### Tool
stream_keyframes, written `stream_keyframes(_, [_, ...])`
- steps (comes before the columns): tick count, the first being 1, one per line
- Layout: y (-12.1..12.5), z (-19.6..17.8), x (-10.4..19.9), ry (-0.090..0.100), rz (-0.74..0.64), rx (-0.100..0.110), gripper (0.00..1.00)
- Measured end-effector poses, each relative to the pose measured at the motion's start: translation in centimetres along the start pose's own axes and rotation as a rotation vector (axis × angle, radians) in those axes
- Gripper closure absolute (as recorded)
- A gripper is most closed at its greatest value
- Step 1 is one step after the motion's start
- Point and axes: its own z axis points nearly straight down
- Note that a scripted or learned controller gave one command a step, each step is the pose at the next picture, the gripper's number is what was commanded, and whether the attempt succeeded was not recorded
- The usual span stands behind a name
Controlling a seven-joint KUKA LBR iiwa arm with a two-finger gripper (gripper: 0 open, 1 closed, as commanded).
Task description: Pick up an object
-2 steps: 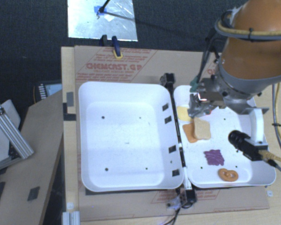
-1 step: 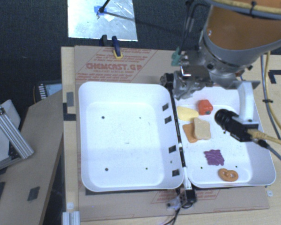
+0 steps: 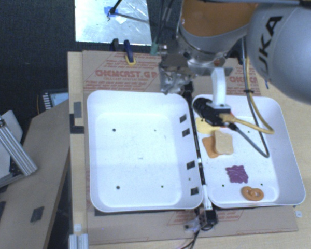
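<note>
On the left sits the left bin (image 3: 137,144). Above the rims where the bins meet, at their far end, hangs the gripper (image 3: 175,83), nothing visibly between its jaws; whether they are spread or pressed together cannot be told. Within the right bin (image 3: 286,148) lie a yellow piece (image 3: 202,124), bread (image 3: 224,143) overlapping an orange slice (image 3: 210,149), a purple piece (image 3: 237,174) and a pretzel (image 3: 252,193).
</note>
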Motion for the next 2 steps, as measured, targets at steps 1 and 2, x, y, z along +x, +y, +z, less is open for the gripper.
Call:
stream_keyframes(1, [0.45,-9.35,3.84,0.006,-0.001,-0.012,1.00])
stream_keyframes(2, [0.45,-9.97,3.65,0.003,-0.001,-0.006,1.00])
